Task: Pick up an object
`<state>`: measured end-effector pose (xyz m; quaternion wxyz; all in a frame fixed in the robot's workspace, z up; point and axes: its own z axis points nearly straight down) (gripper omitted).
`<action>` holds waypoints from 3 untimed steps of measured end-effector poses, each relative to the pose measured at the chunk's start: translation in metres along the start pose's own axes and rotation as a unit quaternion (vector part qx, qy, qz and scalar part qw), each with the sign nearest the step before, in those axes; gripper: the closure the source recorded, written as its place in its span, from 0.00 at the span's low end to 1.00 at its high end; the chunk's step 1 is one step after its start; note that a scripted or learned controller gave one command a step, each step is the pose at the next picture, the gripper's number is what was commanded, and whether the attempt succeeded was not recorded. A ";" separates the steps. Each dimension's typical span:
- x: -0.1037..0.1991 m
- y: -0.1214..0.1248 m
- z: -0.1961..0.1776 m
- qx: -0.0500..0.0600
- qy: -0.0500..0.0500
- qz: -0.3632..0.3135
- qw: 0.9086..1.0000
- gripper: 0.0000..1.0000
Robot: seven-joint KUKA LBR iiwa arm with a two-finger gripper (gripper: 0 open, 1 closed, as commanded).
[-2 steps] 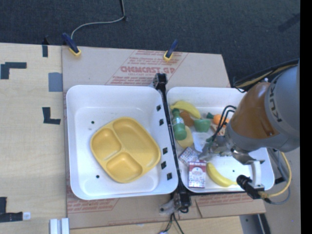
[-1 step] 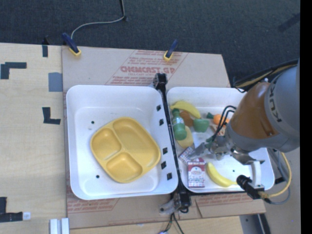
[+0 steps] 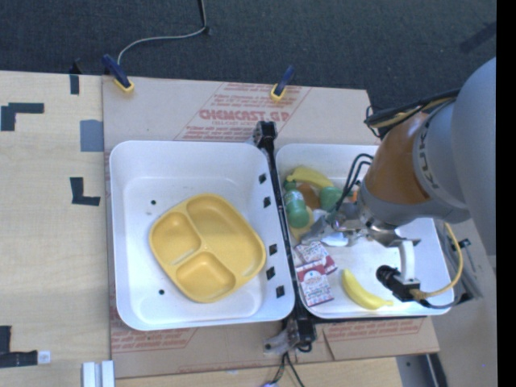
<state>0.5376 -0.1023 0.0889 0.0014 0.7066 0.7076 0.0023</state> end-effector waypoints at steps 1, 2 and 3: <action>-0.004 0.049 0.002 0.000 -0.002 0.000 1.000 0.00; 0.001 0.106 0.001 -0.001 -0.002 0.001 1.000 0.00; 0.001 0.128 0.003 0.013 0.000 0.003 1.000 0.00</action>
